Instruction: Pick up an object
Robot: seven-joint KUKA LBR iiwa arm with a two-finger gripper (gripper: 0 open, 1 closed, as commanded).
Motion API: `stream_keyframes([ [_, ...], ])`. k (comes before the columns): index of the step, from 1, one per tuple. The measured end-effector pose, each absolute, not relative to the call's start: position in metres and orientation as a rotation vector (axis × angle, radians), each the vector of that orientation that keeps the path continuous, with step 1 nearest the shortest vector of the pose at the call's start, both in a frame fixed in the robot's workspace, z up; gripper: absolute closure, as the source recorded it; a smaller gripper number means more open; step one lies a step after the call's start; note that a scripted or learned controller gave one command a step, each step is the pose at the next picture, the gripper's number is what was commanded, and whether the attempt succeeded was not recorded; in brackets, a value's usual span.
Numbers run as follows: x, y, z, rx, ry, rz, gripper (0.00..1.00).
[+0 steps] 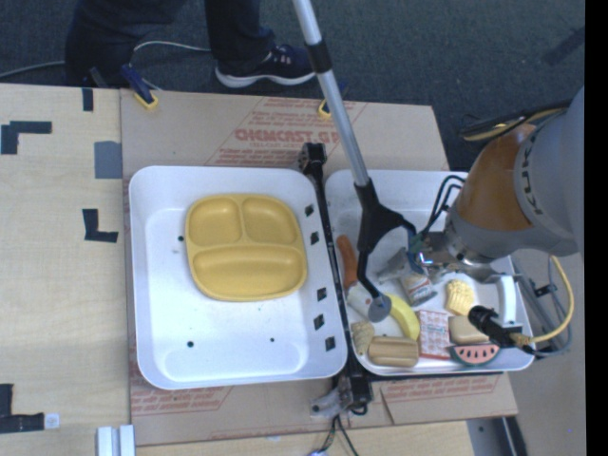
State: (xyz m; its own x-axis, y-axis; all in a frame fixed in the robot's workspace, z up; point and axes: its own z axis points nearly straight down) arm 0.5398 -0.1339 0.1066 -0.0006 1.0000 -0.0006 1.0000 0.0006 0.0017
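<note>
The right bin point(429, 184) holds a heap of toy food: an orange carrot point(347, 258), a yellow banana point(405, 317), a corn cob point(460, 297), a tan bread roll point(391, 351), a watermelon slice point(472, 354) and a small jar point(415, 286). My gripper point(422, 257) hangs low over the middle of this bin, just above the jar and left of the corn. The grey and orange arm point(503, 193) comes in from the right and hides the bin's far right part.
A long grey grabber stick point(332, 93) slants down from the top, and its black claw point(378, 231) reaches into the right bin beside my gripper. The left bin point(152, 283) holds a yellow divided plate point(247, 247). A person's shoe point(266, 65) stands behind the bench.
</note>
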Motion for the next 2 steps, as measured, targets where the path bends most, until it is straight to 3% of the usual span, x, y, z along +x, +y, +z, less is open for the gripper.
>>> stream_keyframes([
  [1, 0.603, -0.138, 0.086, 2.217, 2.22, 0.003, 0.0],
  [2, 0.495, -0.125, 0.086, 2.222, 2.22, 0.0, 0.0],
])
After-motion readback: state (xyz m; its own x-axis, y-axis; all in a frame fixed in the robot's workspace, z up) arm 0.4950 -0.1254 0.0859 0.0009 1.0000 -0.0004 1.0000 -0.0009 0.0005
